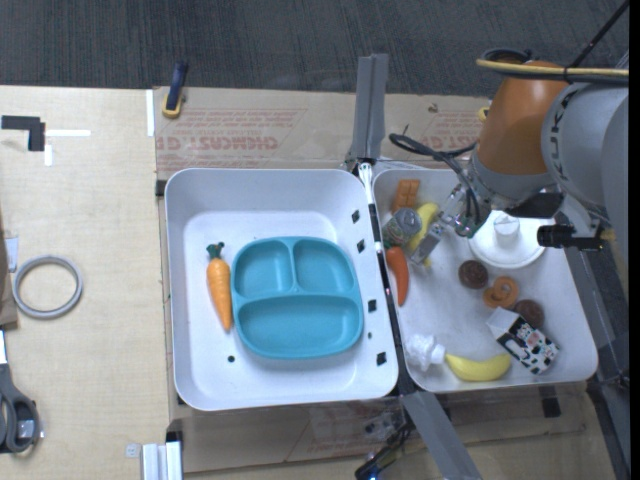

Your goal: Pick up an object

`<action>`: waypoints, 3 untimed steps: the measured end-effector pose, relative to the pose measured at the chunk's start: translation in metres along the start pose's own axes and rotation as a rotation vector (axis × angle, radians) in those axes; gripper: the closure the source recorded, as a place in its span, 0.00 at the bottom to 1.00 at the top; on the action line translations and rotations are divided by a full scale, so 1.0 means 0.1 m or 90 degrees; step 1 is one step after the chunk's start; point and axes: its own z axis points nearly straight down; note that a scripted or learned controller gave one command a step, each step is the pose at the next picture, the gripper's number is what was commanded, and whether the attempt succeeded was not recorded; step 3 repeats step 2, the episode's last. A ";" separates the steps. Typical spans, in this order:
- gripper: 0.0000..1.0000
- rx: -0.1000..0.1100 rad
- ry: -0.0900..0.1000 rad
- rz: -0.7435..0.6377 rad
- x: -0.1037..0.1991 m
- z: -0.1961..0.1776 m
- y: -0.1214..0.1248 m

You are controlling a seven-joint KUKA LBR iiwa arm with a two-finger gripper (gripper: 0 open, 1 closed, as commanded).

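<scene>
Two white bins sit side by side on the bench, and the gripper is low in the right bin over a cluster of a grey object, a yellow piece and a carrot; this looks like the reach-and-close step. Whether it has taken hold of anything I cannot tell, since the wrist hides it, so the next move calls for a clean lift

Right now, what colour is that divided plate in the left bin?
Light blue, almost turquoise. The divided plate shows plainly in the camera view, lying beside a toy carrot.
</scene>
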 end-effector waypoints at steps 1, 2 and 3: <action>0.00 -0.002 -0.002 0.016 -0.65 -0.02 -0.64; 0.00 0.001 0.002 0.004 -0.45 0.00 -0.34; 0.00 0.001 0.002 0.004 -0.45 0.00 -0.34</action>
